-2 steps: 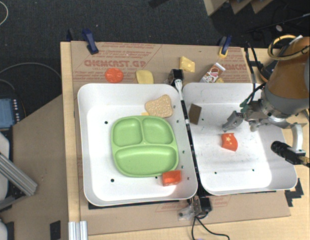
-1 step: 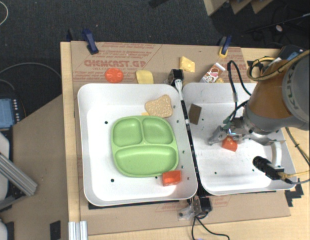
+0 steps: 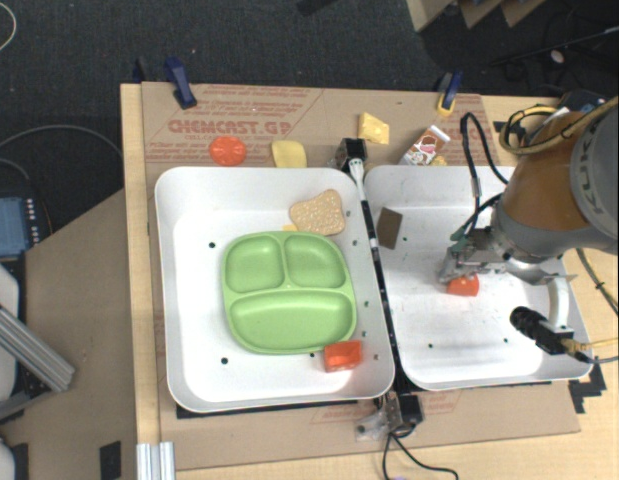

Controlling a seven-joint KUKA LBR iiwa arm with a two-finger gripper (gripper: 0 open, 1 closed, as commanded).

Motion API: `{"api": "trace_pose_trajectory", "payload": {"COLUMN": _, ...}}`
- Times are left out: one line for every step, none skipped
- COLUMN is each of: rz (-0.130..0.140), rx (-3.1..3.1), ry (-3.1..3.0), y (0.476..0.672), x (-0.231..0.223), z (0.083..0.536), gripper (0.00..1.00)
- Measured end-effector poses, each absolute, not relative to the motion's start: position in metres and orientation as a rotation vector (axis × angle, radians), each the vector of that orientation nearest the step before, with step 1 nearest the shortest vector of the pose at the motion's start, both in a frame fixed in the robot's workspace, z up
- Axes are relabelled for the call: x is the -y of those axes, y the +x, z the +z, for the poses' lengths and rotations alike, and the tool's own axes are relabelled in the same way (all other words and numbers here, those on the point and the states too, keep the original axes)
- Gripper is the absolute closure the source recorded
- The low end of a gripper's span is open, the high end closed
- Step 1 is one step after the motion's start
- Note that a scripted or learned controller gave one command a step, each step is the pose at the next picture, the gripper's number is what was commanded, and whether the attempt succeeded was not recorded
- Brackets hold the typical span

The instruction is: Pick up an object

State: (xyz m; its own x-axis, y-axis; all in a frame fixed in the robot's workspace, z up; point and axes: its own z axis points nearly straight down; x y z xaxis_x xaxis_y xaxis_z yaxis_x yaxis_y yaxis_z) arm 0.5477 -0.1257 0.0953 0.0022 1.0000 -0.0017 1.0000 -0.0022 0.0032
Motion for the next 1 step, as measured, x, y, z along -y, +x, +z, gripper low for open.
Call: {"api": "trace_pose_trajectory", "payload": {"rz": 0.01, "rx": -2.226, "ry": 2.21, "y": 0.5376, "x": 0.0553, "z": 0.1902, "gripper": 1.0}}
